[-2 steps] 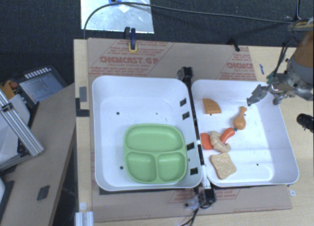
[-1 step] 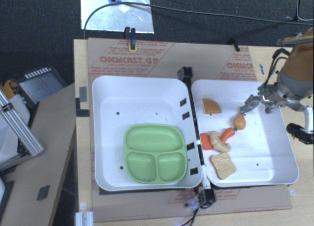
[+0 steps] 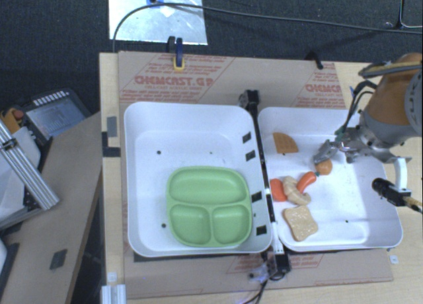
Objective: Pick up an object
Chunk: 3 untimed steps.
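Several small food-shaped objects are seen in the right half of the frame, inside the right bin. A tan wedge (image 3: pixel 285 143) lies flat toward the upper left. A small orange piece (image 3: pixel 323 166) is placed right of centre. Lower down, an orange carrot (image 3: pixel 307 180), a pale lumpy piece (image 3: pixel 295 191) and a red piece (image 3: pixel 277 190) are clustered together. A toast slice (image 3: pixel 301 223) lies below them.
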Motion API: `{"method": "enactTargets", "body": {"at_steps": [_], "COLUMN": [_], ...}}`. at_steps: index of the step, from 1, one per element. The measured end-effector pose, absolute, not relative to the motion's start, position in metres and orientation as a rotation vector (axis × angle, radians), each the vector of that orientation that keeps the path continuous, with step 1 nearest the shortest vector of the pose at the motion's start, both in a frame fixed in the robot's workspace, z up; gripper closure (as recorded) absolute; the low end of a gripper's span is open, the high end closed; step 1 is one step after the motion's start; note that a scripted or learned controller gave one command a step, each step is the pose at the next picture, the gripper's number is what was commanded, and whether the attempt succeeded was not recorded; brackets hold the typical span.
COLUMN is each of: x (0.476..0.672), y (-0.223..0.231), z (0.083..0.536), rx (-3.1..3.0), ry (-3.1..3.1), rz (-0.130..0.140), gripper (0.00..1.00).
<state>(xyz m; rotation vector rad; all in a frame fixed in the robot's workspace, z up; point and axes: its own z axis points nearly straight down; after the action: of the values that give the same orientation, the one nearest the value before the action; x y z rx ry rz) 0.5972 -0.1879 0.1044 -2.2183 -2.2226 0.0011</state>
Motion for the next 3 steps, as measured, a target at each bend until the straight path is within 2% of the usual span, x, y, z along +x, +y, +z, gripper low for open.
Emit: {"method": "enactTargets", "body": {"at_steps": [1, 2, 3], "x": [0.598, 0.599, 0.596], "y": [-0.187, -0.188, -0.181], "z": [0.084, 0.096, 0.145], "rx": [-2.220, -2.222, -2.220], "ry": [-2.224, -2.227, -2.229], "rz": [0.000, -0.004, -0.005], "gripper": [0.00, 1.00, 1.00]}}
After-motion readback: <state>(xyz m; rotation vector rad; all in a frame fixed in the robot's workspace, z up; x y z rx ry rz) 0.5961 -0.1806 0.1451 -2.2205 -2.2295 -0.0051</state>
